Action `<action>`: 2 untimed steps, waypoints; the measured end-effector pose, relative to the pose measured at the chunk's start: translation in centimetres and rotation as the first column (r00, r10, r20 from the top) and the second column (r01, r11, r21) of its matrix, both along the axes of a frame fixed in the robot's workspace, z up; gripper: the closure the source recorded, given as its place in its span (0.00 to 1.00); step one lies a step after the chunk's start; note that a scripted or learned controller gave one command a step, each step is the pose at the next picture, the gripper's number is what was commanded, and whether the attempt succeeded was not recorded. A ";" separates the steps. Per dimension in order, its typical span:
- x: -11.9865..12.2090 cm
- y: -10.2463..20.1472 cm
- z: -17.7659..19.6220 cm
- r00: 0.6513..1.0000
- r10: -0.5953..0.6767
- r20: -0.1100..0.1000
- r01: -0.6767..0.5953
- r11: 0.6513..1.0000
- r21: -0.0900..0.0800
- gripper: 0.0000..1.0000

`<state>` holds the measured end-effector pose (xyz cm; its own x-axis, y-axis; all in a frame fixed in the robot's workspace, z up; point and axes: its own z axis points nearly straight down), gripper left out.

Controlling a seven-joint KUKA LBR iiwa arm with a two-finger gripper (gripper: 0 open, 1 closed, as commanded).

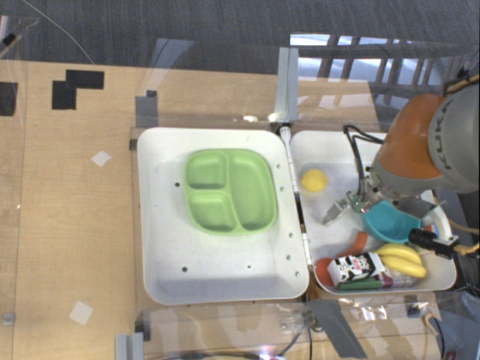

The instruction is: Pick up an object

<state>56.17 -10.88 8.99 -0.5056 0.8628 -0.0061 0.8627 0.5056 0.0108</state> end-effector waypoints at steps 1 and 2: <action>-5.0 0.8 0.1 0.992 -0.126 0.007 0.126 0.992 0.005 0.00; 1.0 -1.8 -0.1 0.976 -0.218 0.003 0.218 0.976 0.001 0.00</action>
